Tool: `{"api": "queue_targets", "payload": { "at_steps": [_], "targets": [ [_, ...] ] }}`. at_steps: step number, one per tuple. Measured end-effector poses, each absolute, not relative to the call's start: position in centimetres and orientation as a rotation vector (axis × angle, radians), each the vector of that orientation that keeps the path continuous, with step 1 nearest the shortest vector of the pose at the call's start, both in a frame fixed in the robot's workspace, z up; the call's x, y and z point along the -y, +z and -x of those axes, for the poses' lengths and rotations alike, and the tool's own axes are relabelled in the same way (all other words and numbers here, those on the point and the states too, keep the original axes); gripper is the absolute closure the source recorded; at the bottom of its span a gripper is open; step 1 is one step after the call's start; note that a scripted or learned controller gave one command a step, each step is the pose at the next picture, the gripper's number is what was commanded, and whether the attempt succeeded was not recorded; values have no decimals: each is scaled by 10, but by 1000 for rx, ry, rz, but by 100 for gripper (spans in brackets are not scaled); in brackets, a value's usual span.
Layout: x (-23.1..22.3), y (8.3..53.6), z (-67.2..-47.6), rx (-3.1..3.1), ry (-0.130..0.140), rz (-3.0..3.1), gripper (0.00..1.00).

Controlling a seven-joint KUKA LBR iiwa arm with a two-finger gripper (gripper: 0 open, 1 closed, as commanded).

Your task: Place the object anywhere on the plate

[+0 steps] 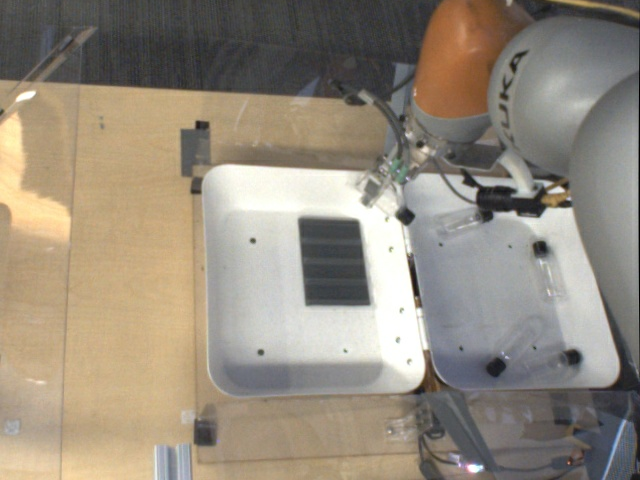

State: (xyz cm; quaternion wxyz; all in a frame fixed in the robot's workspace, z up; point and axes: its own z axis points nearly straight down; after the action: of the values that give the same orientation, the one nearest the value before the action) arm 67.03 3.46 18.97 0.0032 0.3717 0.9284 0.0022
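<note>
Hovering over the seam between the two white bins, the jaws [385,183] sit too small and cluttered to tell if they grip anything. What may be the plate, a dark ribbed rectangle [334,260], lies bare in the matte left bin [235,268]. Clear tube-like pieces with black caps [520,348] lie in the right bin [470,298], so placement looks undone.

A dark grey plate [333,261] — rectangular, ribbed crosswise — lies flat mid-floor in the left bin [230,298]; clear plastic tubes [545,268] with black caps lie scattered in the right bin [470,298].
</note>
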Motion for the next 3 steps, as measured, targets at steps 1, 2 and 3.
{"api": "queue_targets", "payload": {
  "at_steps": [1,2,3],
  "targets": [
    [-104,209,-665,-3075,8,-603,100],
    [-177,280,-656,-3003,10,-895,100],
    [-217,152,-656,-3099,6,-495,100]
  ]
}}
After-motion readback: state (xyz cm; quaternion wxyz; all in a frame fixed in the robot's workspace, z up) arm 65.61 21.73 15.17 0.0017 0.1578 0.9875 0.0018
